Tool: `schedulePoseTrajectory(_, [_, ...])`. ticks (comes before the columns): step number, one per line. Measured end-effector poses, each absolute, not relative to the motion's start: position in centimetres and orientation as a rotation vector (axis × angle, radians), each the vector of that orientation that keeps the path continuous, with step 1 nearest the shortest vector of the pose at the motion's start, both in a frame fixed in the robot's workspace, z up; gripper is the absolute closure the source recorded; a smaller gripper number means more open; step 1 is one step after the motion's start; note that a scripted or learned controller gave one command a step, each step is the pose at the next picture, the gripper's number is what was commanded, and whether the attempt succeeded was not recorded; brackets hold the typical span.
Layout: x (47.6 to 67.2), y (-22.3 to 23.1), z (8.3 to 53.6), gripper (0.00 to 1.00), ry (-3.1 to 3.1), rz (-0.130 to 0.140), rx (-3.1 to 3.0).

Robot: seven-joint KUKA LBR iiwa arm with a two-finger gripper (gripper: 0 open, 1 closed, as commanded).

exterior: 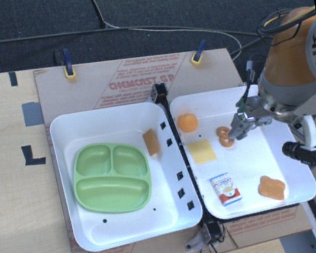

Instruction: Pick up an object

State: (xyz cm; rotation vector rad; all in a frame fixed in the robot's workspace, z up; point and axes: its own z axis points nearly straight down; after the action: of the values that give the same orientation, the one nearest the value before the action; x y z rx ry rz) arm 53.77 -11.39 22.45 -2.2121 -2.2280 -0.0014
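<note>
**Claw over pretzel, right bin**

Nearest the lens, at lower right of frame: carton (225, 189) and an orange-brown lump (271, 188), both lying flat on the right bin (245, 165) floor. Further up, a yellow slice (202, 151) at centre, an orange ball (188, 122) above it near the divider. Just right of the slice, a small brown pretzel (225, 137), looped and open in the middle, with the claw (235, 133) touching or just over its right edge. Cannot tell whether the claw stands apart or together; nothing visibly clamped. Left bin (63, 135) at centre left: green tray (111, 177) and a small tan block (151, 142) beside it.

Likely target: the pretzel. Probably a light, stiff plastic toy, smooth enough to slip and low enough to skid along the floor. Best taken across one outer loop, or with one finger through a hole. Risk: pushing it aside instead of closing on it.
</note>
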Motion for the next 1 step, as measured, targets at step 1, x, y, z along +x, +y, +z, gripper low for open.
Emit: schedulePoseTrajectory(1, [52.58,-5.92,21.64,1.00,-2.225,0.002,-2.212])
